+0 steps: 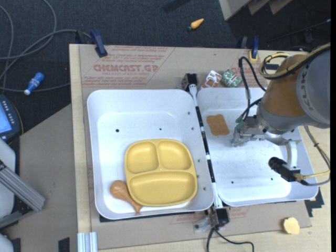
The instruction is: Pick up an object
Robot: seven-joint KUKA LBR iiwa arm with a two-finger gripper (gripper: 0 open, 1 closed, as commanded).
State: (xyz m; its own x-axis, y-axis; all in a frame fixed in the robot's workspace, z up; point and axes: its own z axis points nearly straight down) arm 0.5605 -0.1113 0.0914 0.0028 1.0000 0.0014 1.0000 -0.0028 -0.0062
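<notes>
A flat brown square piece [218,124] lies in the right bin [252,185], near its far left corner. My gripper [241,138] hangs low over the right bin, just right of the brown piece and slightly nearer the front. The arm's orange band [281,91] rises behind it. In the left bin [105,125] sits a yellow divided plate [160,171]. An orange-brown drumstick toy [124,192] lies against the plate's front left edge.
A crumpled packet [223,79] rests on the bench behind the right bin. A yellow lump [290,225] lies on the bench at the front right. Blue clamps [97,42] grip the board's far edge. Cables run along the arm.
</notes>
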